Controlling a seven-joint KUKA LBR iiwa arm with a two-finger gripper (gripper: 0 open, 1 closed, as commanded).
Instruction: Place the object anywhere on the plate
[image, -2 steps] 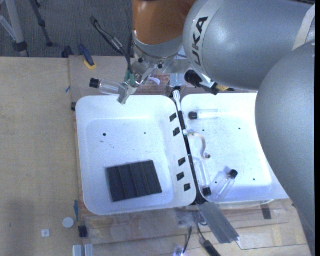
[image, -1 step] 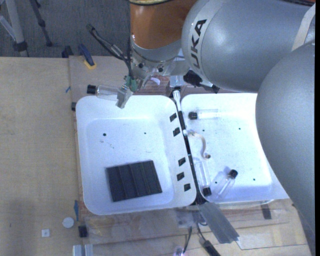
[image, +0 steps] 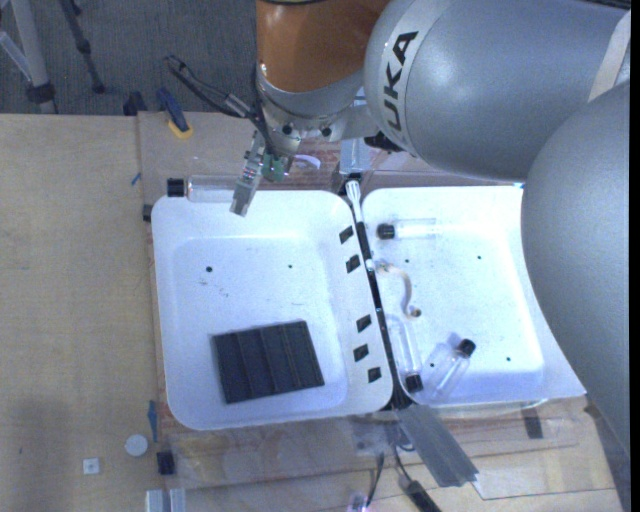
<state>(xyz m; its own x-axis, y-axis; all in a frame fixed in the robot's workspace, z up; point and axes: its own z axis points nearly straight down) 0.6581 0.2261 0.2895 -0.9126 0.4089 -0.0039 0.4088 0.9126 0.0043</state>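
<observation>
The jaws (image: 243, 196), whose state cannot be told, are seen above the left bin's (image: 180, 300) far rim. The dark plate (image: 267, 361) lies near its front. A descent toward it seems required next.

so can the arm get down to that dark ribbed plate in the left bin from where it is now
Probably yes: the plate lies flat with bare bin floor around it, and the hand hangs over the bin's far rim, nothing between.
</observation>
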